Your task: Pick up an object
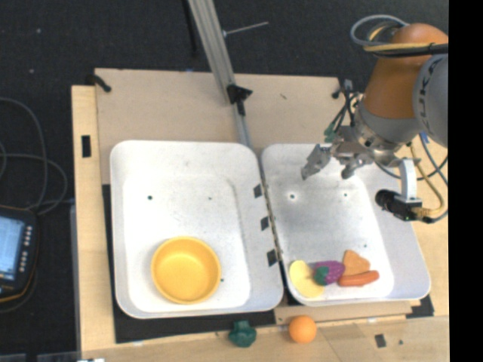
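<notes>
The claw point(330, 162) hangs spread wide with nothing between its metal fingers over the smooth right bin point(392, 225), well above the toy heap point(336, 272) of rounded plastic pieces at that bin's near edge.

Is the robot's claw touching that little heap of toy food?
Apart. The camera view shows the gripper over bare bin floor, well above the toy food in the picture.
</notes>
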`<action>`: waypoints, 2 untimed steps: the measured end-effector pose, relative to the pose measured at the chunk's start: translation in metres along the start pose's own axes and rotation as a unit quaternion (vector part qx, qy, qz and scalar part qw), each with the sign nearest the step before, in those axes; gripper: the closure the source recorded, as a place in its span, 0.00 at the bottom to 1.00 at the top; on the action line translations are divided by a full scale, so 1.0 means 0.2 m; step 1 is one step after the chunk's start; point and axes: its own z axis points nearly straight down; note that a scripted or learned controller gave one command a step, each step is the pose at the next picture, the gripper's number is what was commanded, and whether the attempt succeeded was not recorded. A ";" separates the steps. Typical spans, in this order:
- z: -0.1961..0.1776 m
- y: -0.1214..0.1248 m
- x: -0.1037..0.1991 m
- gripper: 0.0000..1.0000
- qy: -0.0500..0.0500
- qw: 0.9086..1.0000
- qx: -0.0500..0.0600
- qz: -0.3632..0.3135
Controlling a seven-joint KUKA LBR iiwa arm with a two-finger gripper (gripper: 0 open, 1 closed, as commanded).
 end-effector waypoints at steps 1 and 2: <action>0.00 0.00 0.00 0.00 0.000 1.000 0.000 0.000; 0.28 -0.04 -0.04 0.00 -0.001 1.000 0.003 0.002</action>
